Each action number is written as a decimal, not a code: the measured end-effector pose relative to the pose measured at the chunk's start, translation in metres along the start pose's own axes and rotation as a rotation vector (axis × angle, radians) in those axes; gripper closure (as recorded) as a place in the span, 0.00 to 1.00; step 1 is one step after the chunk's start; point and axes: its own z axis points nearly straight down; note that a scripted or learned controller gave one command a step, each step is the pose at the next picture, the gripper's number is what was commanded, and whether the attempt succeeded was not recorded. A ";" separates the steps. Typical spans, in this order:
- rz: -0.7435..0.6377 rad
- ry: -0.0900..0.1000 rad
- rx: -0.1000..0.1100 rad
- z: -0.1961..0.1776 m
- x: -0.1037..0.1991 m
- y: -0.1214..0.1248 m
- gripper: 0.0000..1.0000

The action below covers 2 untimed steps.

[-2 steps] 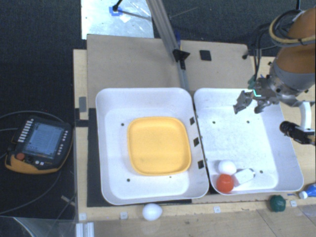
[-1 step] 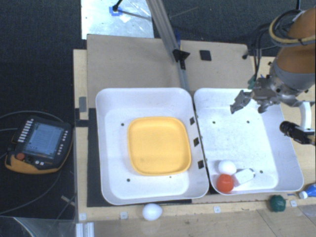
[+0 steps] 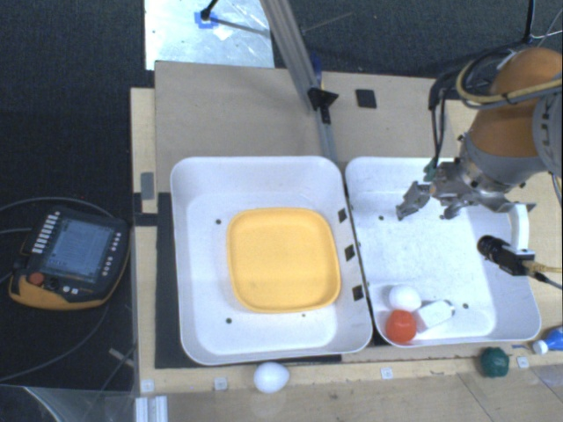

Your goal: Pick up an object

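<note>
Two white bins sat side by side: the left bin (image 3: 198, 262) held one yellow plate (image 3: 283, 258); the right bin (image 3: 440, 262) held one white ball (image 3: 405, 298), one red ball (image 3: 402, 325) and one small white piece (image 3: 437, 314). On the bench's near edge lay one white egg (image 3: 271, 377) and one green ball (image 3: 494, 361).

You have three small things huddled in the near left corner of the right bin (image 3: 506, 262); a white ball (image 3: 404, 298) sits just behind a red ball (image 3: 402, 325), the two touching or nearly so; a small white block (image 3: 435, 313) lies tilted just to their right; in the left bin (image 3: 198, 262) a yellow square plate (image 3: 283, 258) lies flat at the centre.
</note>
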 end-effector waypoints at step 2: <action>0.000 0.000 -0.001 0.101 -0.001 0.009 0.00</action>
